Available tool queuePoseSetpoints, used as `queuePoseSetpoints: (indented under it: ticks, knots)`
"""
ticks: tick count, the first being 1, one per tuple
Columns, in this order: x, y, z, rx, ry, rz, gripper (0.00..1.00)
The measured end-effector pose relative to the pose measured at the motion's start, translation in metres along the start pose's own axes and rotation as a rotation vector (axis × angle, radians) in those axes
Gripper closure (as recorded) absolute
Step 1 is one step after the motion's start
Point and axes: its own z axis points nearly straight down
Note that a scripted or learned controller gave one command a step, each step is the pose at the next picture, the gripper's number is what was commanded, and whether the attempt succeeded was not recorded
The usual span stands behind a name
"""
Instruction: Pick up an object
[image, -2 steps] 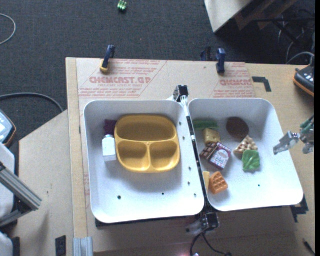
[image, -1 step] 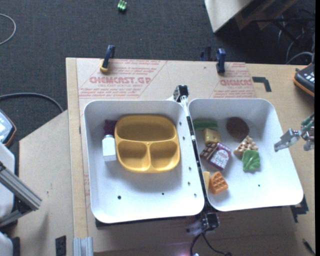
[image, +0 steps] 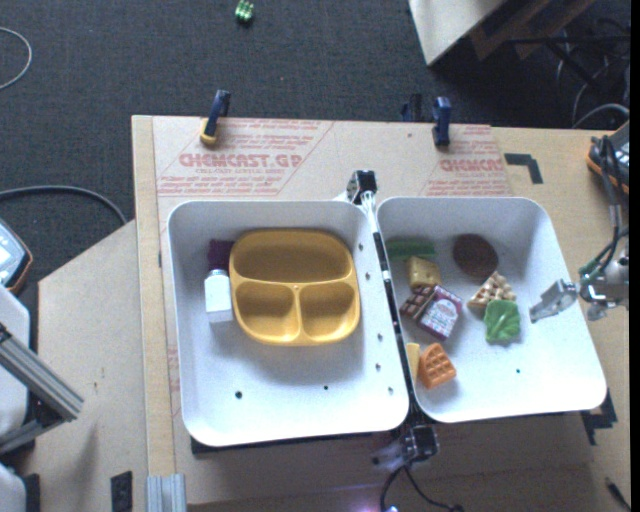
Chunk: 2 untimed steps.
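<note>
green leaf-shaped toy (image: 503, 321) lies just left of the hand (image: 556, 298) in the right bin (image: 560, 385); whether the hand is wide or narrow, i cannot tell.

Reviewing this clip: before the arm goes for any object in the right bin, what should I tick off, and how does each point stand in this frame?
1. Gripper position: over the right bin near its right wall, clear of the toys. Ok.
2. Nothing between the fingers: none visible. Ok.
3. Finger opening: too small and blurred. Cannot tell.
4. Nearest target: the green piece touches the waffle-like piece, so it is not isolated. Not ok.
5. Alternative target: the brown round piece lies apart from its neighbours. Ok.
6. Left bin with the yellow divided tray lies away from the gripper. Ok.
</note>
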Motion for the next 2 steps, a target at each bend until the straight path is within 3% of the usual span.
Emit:
queuePoseSetpoints:
  ticks: [2]
  knots:
    - [0.003,0.014,0.112,0.0,0.0,0.0,0.0]
